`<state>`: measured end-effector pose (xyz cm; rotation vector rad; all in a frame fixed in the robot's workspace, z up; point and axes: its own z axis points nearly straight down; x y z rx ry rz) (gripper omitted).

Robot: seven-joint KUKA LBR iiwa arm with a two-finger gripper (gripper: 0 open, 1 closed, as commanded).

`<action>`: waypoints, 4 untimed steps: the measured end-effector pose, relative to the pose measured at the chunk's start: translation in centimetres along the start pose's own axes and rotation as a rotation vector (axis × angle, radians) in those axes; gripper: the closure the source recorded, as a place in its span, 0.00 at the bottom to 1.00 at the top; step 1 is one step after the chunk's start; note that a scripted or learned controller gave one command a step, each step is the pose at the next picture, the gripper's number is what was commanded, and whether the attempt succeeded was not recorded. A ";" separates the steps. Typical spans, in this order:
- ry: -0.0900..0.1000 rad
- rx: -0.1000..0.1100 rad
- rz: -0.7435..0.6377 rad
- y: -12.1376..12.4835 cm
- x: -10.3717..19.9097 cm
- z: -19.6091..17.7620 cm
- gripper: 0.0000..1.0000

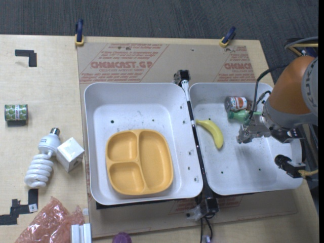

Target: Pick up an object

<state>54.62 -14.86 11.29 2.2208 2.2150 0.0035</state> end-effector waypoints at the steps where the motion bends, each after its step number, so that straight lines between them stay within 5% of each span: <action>1: 0.000 0.000 0.000 0.0 0.0 0.0 0.00; 2: 0.002 0.006 -0.001 -5.5 4.1 2.0 0.00; 3: 0.001 0.003 0.001 -5.4 4.0 1.0 1.00; 4: 0.001 0.003 -0.005 -0.7 7.3 -8.0 1.00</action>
